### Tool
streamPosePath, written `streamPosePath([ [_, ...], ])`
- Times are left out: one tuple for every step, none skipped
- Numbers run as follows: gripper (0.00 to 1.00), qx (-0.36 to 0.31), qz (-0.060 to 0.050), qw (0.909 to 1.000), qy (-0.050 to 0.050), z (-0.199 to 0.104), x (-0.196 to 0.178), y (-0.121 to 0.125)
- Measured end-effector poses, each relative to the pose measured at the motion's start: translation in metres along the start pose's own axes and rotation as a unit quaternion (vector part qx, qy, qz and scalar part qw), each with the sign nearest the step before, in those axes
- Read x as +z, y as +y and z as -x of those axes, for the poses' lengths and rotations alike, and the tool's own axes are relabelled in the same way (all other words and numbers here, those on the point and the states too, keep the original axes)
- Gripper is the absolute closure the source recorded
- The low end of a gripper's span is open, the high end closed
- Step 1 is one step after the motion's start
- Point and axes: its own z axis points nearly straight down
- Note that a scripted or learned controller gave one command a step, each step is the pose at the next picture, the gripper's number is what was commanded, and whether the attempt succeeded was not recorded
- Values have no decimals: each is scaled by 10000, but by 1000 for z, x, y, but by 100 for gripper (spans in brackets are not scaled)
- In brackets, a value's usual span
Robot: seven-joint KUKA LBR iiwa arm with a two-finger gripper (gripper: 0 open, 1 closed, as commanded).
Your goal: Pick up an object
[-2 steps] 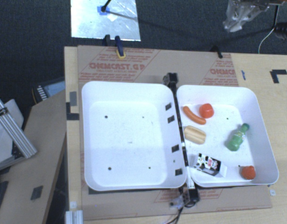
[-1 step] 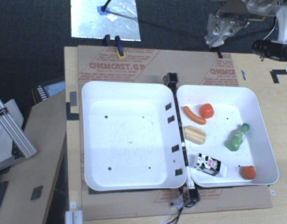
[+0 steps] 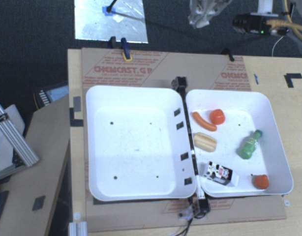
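White left bin (image 3: 134, 146): bare plastic on the desk (image 3: 47, 146), nothing in it worth a reach; the step in hand belongs to the other side.
Right bin (image 3: 276, 146): holds all the candidates, spread well apart from one another.
Sausage (image 3: 204, 121): orange, lying at a slant near the divider, with a tan bun-like block (image 3: 205, 141) just below it.
Printed box (image 3: 220, 173): black and white, flat, close to the near wall; a poor first choice so near the rim.
Red ball (image 3: 217, 116): rounded, likely to roll out of a pinch.
Green bottle (image 3: 249, 145): lying tilted in open floor, the best target; close across its narrow body, not along its length.
Small red fruit (image 3: 261, 181): sits in the near corner, cramped by the walls.
Gripper (image 3: 206, 10): hangs high beyond the far edge of the bins, well apart from everything; it looks blurred, so I cannot tell whether the fingers are spread or pressed together.
Approach: come straight down over the bottle's middle, clear of the walls.
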Motion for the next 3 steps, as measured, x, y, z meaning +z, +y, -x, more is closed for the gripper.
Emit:
streamPosePath([
  [100,-5,-38,10000,3,-68,22,-18],
  [100,2,-40,10000,3,-112,31,-64],
  [100,11,-15,10000,3,-109,19,-61],
])
